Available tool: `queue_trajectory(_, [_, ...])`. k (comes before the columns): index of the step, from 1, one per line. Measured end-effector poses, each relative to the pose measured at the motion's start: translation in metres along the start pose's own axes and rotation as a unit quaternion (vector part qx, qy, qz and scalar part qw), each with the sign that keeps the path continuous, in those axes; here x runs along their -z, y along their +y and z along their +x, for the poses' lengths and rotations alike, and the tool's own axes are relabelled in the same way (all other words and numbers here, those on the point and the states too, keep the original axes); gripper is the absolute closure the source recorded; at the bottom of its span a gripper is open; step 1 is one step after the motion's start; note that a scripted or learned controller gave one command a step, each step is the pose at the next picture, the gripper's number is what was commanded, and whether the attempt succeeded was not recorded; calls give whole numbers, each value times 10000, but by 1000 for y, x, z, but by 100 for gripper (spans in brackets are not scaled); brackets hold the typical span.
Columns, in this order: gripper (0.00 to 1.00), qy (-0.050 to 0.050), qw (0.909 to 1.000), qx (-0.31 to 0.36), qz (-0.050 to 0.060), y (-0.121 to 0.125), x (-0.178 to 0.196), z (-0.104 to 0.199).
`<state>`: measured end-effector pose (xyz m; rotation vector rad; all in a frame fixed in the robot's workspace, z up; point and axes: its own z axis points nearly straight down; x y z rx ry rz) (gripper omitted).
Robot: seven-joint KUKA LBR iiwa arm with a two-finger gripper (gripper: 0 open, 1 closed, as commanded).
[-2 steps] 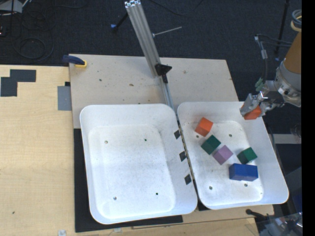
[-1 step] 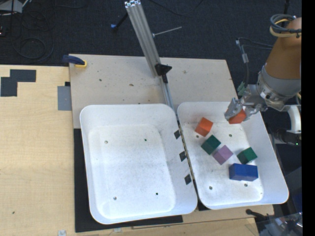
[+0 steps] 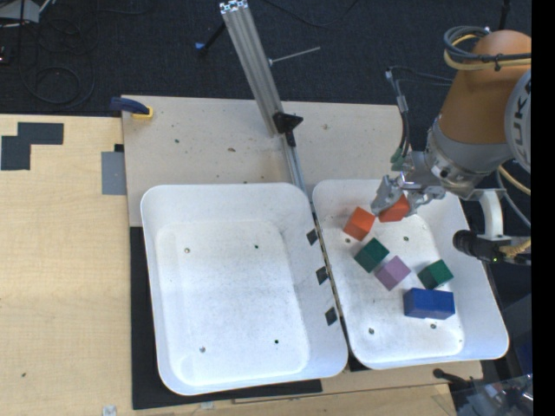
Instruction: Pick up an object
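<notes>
My gripper (image 3: 397, 201) hangs over the back part of the right bin (image 3: 486, 341). It is shut on a small red block (image 3: 395, 211), which shows between and just below the fingers. An orange block (image 3: 358, 224) lies just left of it on the bin floor. Nearer the front lie a dark green block (image 3: 371, 255), a purple block (image 3: 393, 272), a second green block (image 3: 435, 274) and a blue block (image 3: 428, 303).
The left bin (image 3: 173, 232) stands beside the right one, with black clips along the shared rim (image 3: 321, 271). A slanted aluminium bar (image 3: 256, 59) rises behind the bins. The arm's orange band (image 3: 486, 68) and grey wrist come in from the right.
</notes>
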<state>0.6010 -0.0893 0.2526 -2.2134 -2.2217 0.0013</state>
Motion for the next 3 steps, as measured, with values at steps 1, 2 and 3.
queue_trajectory(1, [100, -4, 10000, 0, 9, -10, -15, 47])
queue_trajectory(2, [100, -2, 10000, 3, 5, -18, -8, 98])
queue_trajectory(3, [100, -4, 10000, 3, 13, -30, -4, 149])
